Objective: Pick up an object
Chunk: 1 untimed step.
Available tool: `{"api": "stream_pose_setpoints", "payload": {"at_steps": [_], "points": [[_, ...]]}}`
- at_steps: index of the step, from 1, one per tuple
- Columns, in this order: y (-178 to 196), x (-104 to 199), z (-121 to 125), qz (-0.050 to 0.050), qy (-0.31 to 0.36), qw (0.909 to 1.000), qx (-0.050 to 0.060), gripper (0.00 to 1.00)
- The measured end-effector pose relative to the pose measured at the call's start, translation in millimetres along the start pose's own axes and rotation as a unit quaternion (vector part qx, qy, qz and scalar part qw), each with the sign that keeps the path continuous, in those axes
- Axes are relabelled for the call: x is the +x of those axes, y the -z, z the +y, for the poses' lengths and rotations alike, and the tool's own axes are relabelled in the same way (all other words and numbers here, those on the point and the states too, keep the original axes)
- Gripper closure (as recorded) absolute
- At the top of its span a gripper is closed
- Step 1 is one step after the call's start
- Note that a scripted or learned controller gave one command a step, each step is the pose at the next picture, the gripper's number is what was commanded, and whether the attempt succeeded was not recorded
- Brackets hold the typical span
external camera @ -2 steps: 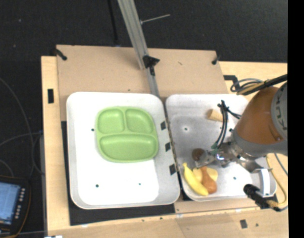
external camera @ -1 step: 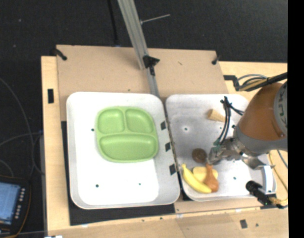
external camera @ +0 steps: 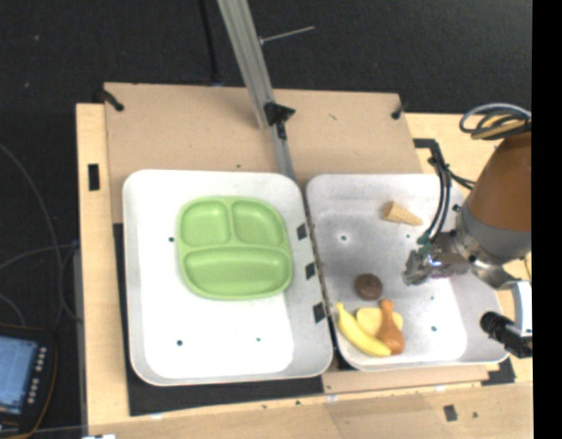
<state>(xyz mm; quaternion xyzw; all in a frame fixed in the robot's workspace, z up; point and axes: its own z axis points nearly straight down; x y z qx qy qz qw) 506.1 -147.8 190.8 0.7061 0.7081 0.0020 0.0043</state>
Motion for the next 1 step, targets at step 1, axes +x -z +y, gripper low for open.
{"api": "stream_pose_setpoints", "payload": {"at_steps": [1], "points": [[35.2, -1.6, 2.4, 0.000, 0.000, 1.0000, 0.001, 1.00]]}}
